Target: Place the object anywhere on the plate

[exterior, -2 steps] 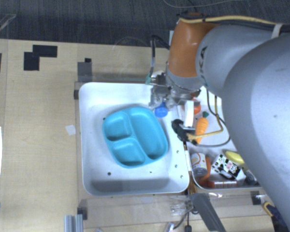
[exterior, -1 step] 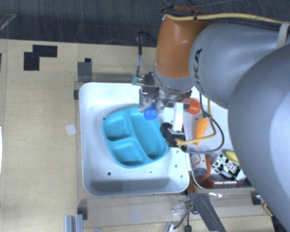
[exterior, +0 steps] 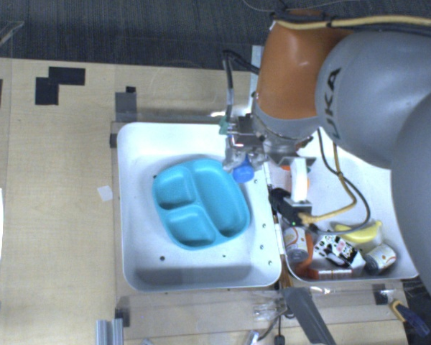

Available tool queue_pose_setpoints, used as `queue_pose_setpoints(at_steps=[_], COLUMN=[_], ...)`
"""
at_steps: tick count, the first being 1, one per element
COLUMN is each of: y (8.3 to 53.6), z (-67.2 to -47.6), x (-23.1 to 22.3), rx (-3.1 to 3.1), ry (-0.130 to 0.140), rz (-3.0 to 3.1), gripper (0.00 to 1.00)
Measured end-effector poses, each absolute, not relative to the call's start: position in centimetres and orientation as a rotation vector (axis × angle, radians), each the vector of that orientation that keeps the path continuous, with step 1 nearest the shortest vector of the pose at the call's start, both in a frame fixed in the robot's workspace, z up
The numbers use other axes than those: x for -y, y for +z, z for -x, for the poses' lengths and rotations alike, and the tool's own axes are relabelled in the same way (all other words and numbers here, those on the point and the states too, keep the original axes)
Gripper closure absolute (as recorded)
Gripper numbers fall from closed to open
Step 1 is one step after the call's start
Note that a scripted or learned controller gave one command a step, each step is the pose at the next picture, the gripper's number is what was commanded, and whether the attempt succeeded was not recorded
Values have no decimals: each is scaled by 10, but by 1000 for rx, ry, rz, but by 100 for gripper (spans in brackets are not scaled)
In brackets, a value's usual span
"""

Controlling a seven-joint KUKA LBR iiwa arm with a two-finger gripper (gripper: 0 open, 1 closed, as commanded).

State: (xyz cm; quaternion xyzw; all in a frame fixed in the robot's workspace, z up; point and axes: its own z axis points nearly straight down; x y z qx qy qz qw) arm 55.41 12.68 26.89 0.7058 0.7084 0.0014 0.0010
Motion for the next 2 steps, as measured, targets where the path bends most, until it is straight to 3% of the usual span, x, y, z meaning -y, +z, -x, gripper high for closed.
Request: queue_pose_setpoints(at_steps=[1,2], y=[269,230], z=[-554,-529], x=[-127,-140], rx=[-2225,-2252], ry=[5,4], rz=[-2215,-2189], gripper=[0,0])
